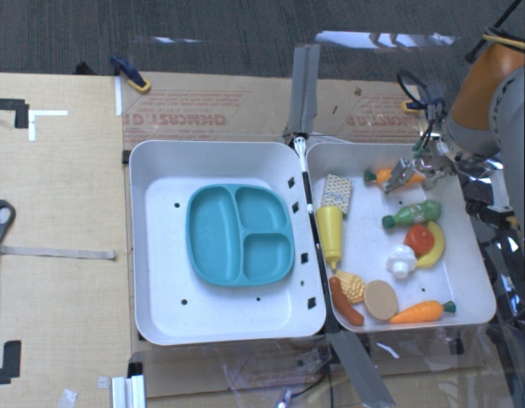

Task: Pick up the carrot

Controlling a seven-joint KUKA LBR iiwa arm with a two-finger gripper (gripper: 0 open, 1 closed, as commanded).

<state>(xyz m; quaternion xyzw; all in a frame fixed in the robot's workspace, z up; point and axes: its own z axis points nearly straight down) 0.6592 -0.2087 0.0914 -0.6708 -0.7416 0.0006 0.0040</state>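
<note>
Cardboard-topped bench with two white bins. Our gripper (pixel 407 173) hovers at the right bin's (pixel 483 270) far corner over a small orange toy (pixel 382 176); its grip we cannot tell. We judge the carrot (pixel 418 312), lying near the front edge, awaits approach.

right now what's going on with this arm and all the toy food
The arm's tool is low at the far end of the right bin, beside a small orange item. The carrot it is meant to pick up lies untouched at the near edge of that bin. The left bin holds a teal divided plate.
</note>
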